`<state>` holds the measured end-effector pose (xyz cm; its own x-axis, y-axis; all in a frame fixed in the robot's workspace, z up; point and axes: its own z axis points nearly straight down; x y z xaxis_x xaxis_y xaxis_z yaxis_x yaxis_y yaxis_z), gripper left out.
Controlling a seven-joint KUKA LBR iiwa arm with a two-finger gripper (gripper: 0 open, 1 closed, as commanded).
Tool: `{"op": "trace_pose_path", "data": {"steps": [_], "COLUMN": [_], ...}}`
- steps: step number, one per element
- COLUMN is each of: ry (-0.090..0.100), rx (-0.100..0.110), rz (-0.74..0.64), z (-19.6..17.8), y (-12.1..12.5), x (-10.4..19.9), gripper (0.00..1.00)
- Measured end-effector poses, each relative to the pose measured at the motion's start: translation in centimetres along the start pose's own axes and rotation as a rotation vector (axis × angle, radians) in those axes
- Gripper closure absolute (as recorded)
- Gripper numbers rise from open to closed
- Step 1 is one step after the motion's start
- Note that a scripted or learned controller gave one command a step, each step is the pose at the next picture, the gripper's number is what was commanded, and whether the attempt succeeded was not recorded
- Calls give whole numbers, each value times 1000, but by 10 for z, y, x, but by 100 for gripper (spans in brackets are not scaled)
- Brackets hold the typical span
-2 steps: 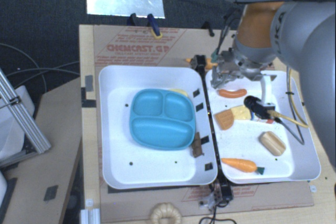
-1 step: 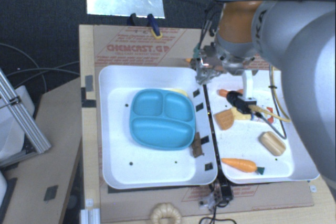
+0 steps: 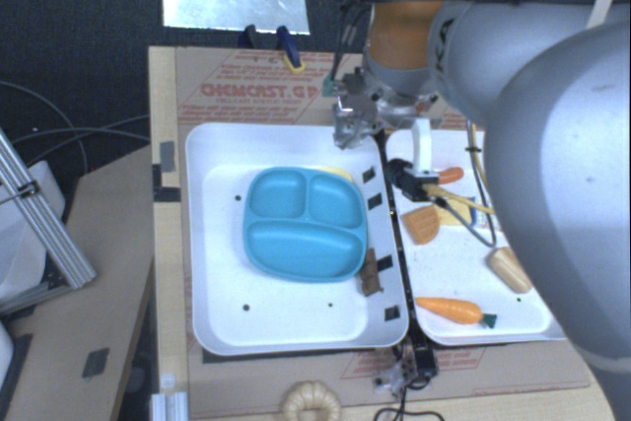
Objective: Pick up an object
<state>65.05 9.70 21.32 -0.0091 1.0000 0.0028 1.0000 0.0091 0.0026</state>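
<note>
The gripper [image 3: 347, 125] hangs over the top edge of the left bin [image 3: 212, 212], near the wall between the two bins. I cannot tell how it is set, or if it holds anything. Just below lies a blue tray [image 3: 304, 223]. It looks light, stiff and slippery, so its rim is the best place to grab. In the right bin [image 3: 537, 318] a carrot [image 3: 450, 310] looks small and easy. The big grey arm [image 3: 552, 133] hides part of that bin.

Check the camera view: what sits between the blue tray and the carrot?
In the camera view, a small brown object at the left bin's right edge and the divider between the bins lie between the blue tray and the carrot.
</note>
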Motion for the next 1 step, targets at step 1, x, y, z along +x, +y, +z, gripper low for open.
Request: {"op": "trace_pose_path", "data": {"steps": [1], "ry": [-2], "rx": [0], "rz": [2], "z": [-3], "y": [5], "x": [14], "gripper": [100]}}
